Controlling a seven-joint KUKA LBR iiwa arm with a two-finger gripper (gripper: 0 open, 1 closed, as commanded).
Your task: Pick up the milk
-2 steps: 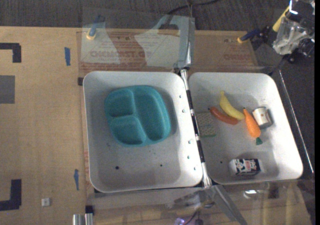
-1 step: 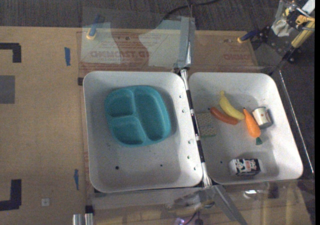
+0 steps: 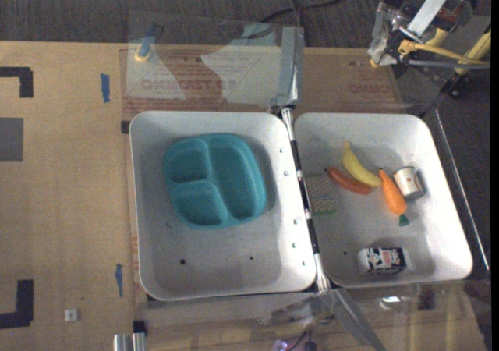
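The milk (image 3: 383,259) is a small white carton with dark print. It lies on its side near the front edge of the right bin (image 3: 444,147). My gripper (image 3: 383,45) hangs high beyond the far right corner of that bin, over the bench and outside the bin. It is far from the milk, with nothing visibly held.
In the right bin lie a banana (image 3: 357,166), a red sausage-like piece (image 3: 348,181), a carrot (image 3: 393,193) and a small metal can (image 3: 408,182), all behind the milk. A teal divided plate (image 3: 216,179) sits in the left bin (image 3: 148,209).
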